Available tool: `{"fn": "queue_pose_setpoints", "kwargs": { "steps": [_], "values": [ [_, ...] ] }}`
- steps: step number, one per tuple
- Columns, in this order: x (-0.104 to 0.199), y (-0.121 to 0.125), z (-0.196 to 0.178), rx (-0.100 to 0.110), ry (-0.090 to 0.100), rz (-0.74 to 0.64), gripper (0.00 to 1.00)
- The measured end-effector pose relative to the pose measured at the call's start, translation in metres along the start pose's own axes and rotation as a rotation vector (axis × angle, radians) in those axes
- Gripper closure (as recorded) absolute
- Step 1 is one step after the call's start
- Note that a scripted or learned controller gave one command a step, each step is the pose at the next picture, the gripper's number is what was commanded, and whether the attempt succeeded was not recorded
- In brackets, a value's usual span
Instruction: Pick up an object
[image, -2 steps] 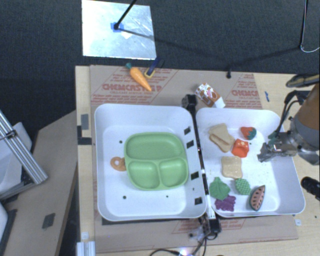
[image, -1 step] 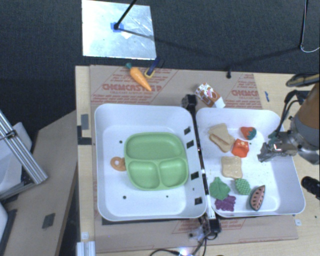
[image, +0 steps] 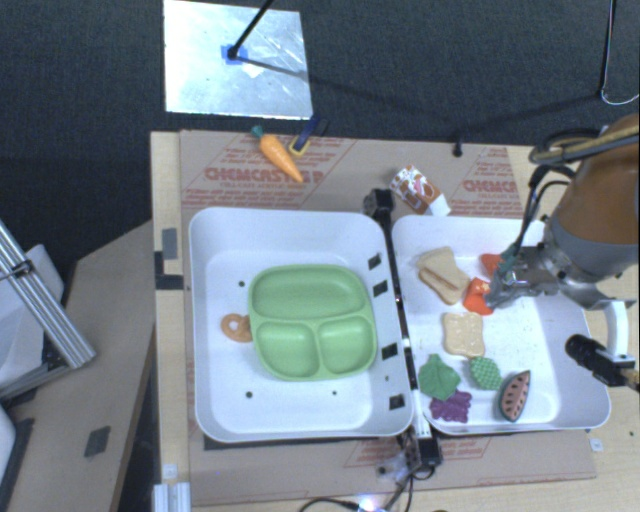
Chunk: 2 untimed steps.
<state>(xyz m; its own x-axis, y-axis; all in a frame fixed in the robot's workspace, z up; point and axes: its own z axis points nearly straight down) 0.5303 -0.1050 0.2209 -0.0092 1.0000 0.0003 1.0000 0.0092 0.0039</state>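
Toy food fills the right bin (image: 575, 375), the one the arm (image: 600, 215) reaches into from three o'clock. The tool (image: 500, 283) hangs low over the bin's upper middle, right at a red toy piece (image: 477, 296) that lies just at its tip. Whether the tool is apart, together or clamped on that red piece, I cannot tell: the parts blur into the dark wrist body.

Around the red piece: a tan bread slice (image: 441, 272) at ten o'clock, close by; a second red bit (image: 489, 263) at one o'clock, partly hidden by the tool; a pale toast slice (image: 463, 334) at six o'clock. Lower in the bin sit a green leafy piece (image: 438, 378), a green textured round piece (image: 485, 372), a purple grape bunch (image: 451, 406) and a watermelon slice (image: 514, 395).

The left bin (image: 215, 300) holds a green divided plate (image: 308, 320) at its centre, with a small pretzel (image: 236, 328) at the plate's nine o'clock, just beside it.

On the desk (image: 200, 160) beyond the bins lie a toy carrot (image: 279, 155) at twelve o'clock of the left bin and a small wrapped packet (image: 418, 190) near the gap between the bins.
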Motion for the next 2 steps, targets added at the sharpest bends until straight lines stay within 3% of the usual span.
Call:
{"fn": "queue_pose_setpoints", "kwargs": {
  "steps": [1, 2],
  "values": [
    [0.055, 0.021, 0.007, 0.001, 0.001, -0.001, 1.0],
    [0.066, 0.027, -0.009, 0.002, 0.0, 0.003, 1.0]
  ]
}}
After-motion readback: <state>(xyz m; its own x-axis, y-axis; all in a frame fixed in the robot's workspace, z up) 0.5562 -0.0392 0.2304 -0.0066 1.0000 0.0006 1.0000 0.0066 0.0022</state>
